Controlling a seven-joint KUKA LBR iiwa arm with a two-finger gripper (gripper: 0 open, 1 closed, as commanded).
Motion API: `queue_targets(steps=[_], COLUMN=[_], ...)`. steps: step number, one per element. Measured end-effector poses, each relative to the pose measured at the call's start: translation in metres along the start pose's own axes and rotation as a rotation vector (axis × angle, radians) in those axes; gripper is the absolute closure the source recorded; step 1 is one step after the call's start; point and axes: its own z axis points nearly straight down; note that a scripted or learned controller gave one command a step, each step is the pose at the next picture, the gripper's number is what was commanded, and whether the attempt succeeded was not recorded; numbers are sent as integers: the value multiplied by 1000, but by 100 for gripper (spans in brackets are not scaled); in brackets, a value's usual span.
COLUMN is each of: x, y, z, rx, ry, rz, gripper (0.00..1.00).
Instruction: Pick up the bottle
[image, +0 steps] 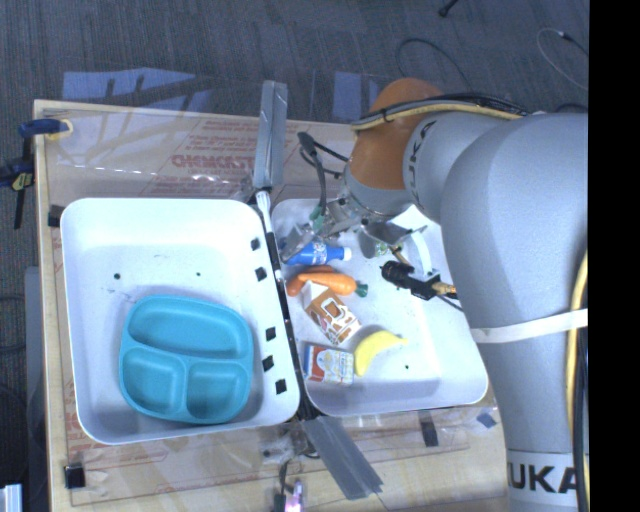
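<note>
Arm (500, 230): large rounded segments in smooth light grey, casing unmarked apart from a thin pale seam line crossing the lower segment. Black capital letters, partly cut by the frame edge, read "UKA" near the bottom. An orange band (385, 130) wraps the section above the wrist. A dark cable (440, 100) runs along the upper casing over the orange part. Tool (335, 222): small metallic parts with thin dark wires; detail too fine to resolve.

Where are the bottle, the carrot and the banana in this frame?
bottle (322, 254): camera view, on its blue-and-white body.
carrot (328, 282): camera view, on the middle of its orange length.
banana (374, 349): camera view, on the middle of its yellow curve.
</note>
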Motion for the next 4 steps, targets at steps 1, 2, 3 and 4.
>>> queue_targets(steps=[1,2,3,4], x=[1,47,47,46], y=[2,-46,-46,-46], z=[-11,-111,-110,-120], rx=[-2,2,4,5], ry=[1,6,6,6], rz=[-6,-55,-54,-58], gripper=[100,100,0,100])
